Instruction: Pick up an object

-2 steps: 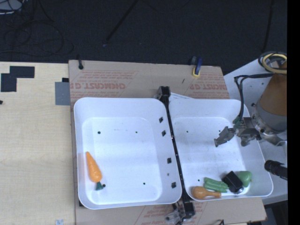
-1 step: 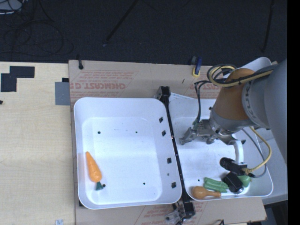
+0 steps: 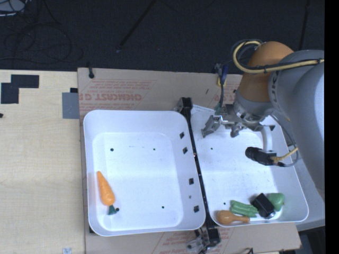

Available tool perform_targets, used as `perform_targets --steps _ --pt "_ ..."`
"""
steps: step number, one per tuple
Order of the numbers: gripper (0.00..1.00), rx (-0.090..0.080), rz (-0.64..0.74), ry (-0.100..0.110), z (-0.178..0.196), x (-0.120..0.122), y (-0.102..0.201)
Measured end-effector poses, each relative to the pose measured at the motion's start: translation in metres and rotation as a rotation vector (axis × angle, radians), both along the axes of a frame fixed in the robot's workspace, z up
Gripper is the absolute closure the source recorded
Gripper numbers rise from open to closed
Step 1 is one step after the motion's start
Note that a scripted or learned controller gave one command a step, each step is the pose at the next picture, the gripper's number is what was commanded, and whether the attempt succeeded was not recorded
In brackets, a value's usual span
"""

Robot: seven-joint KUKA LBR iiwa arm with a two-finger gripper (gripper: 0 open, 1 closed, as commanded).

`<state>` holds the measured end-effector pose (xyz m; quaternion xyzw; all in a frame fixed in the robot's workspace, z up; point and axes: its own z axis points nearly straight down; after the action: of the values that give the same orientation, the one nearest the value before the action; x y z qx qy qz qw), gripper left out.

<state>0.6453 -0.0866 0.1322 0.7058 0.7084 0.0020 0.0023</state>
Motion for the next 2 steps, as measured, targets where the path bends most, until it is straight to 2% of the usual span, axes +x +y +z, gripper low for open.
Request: perform_targets --steps 1,2 --pt "1.0 0.0 -0.001 0.009 0.007 -0.004 -0.001" --pt "1.0 -0.003 -0.003 -0.009 0.259 -0.039 -0.018"
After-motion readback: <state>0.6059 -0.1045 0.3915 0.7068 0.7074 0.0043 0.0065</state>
